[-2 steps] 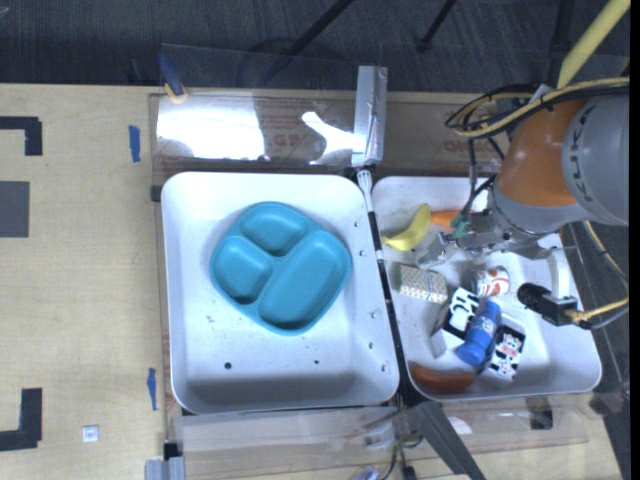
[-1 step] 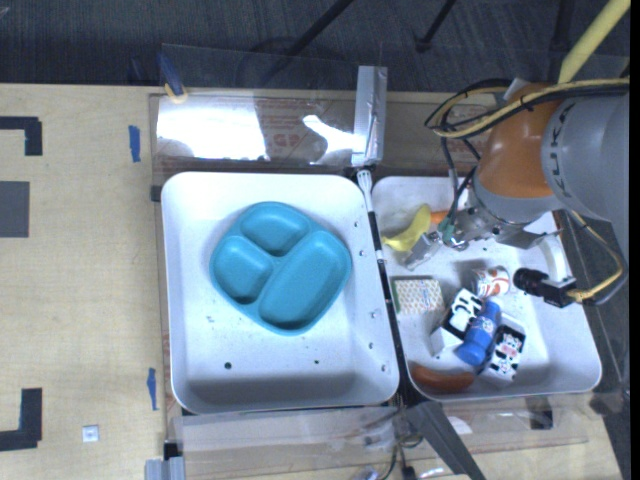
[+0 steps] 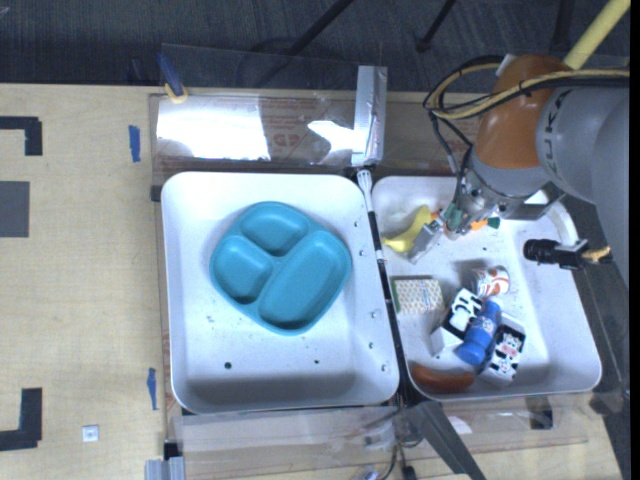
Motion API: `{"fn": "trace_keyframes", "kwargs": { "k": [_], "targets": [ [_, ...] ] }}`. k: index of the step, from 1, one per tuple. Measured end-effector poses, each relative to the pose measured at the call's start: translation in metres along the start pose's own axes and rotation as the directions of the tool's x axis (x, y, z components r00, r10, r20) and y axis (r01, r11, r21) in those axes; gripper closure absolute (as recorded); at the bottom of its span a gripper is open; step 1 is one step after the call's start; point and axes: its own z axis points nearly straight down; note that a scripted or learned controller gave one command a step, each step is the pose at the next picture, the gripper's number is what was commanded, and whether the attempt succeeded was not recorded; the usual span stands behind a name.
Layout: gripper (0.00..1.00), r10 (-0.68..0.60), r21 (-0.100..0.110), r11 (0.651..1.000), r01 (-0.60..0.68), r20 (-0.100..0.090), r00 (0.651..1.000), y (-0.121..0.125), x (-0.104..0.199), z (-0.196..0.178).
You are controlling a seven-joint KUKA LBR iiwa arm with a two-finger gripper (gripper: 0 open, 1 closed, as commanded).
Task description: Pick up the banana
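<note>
The yellow banana (image 3: 408, 232) lies in the upper left part of the right bin (image 3: 570, 308), close to the divider between the bins. My gripper (image 3: 436, 232) hangs low over the bin, right beside the banana's right end and seemingly touching it. The grey arm with its orange band (image 3: 512, 133) leans in from the upper right. The banana rests on the bin floor, partly hidden by the gripper.
A blue sectioned plate (image 3: 280, 266) sits in the left bin (image 3: 190, 348). In the right bin lie a patterned square pad (image 3: 417, 294), a red-and-white ball (image 3: 492, 284), a blue bottle (image 3: 479, 336), black-and-white packets (image 3: 460, 313) and a brown item (image 3: 443, 376).
</note>
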Motion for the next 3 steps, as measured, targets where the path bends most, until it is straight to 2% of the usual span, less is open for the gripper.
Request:
{"fn": "trace_keyframes", "kwargs": {
  "k": [1, 2, 3],
  "targets": [
    [0.00, 0.085, -0.003, 0.996, -0.085, -0.022, 0.996, -0.006, -0.025, -0.002],
    [0.00, 0.105, -0.047, 0.994, -0.103, 0.028, 0.994, -0.027, -0.008, -0.037],
    [0.00, -0.084, -0.043, 0.995, 0.086, 0.044, 0.995, 0.003, -0.012, -0.006]
  ]
}}
